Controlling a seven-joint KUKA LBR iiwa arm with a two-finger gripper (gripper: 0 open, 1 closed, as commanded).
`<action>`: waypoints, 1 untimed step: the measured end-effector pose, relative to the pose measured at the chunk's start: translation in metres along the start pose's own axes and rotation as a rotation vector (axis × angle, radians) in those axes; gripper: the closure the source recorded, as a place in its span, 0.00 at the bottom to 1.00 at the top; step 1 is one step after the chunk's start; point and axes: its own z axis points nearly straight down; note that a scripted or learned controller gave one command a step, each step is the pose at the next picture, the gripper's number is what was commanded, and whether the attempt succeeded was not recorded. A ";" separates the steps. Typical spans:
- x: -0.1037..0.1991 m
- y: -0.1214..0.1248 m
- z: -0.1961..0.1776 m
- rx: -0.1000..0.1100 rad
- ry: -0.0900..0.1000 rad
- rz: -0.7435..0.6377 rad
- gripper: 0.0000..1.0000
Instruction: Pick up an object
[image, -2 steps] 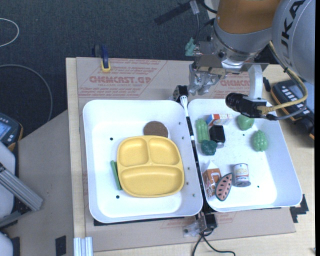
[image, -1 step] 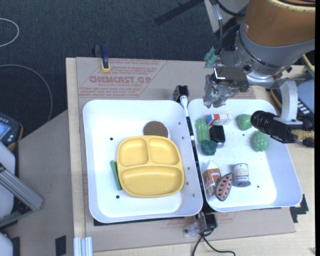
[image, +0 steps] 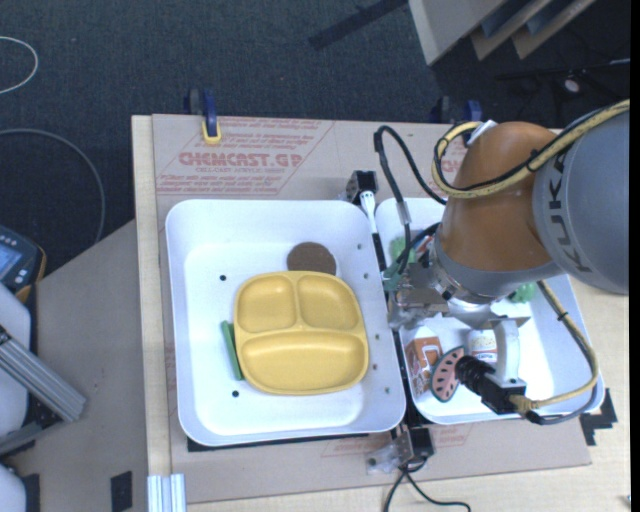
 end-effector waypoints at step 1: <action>0.029 -0.011 -0.128 -0.027 0.004 -0.010 1.00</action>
